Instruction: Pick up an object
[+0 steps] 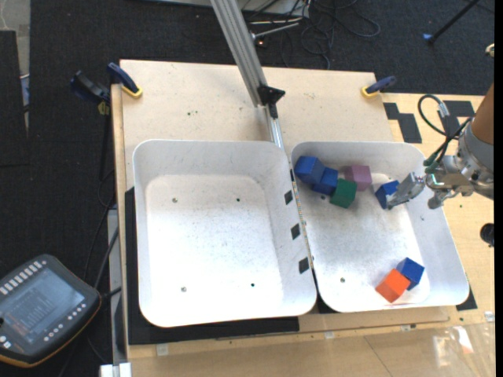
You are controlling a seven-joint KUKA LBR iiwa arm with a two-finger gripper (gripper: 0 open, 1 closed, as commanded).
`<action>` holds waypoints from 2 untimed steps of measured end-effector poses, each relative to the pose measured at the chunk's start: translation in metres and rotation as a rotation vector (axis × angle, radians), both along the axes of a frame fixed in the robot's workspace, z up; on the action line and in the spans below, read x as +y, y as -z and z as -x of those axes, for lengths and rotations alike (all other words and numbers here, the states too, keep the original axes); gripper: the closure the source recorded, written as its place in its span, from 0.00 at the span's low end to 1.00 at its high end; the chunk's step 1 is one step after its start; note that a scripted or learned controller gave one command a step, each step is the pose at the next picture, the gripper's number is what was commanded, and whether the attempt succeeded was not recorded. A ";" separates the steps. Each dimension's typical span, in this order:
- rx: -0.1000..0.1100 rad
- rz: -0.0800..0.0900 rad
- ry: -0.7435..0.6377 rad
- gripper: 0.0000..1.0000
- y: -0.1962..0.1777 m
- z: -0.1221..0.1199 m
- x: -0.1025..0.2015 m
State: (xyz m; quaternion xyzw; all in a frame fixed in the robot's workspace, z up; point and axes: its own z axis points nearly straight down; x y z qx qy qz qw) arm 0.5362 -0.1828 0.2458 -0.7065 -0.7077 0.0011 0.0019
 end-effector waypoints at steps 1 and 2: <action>-0.004 0.001 0.001 0.00 -0.002 -0.001 0.000; 0.001 -0.001 0.002 0.00 0.053 0.003 0.010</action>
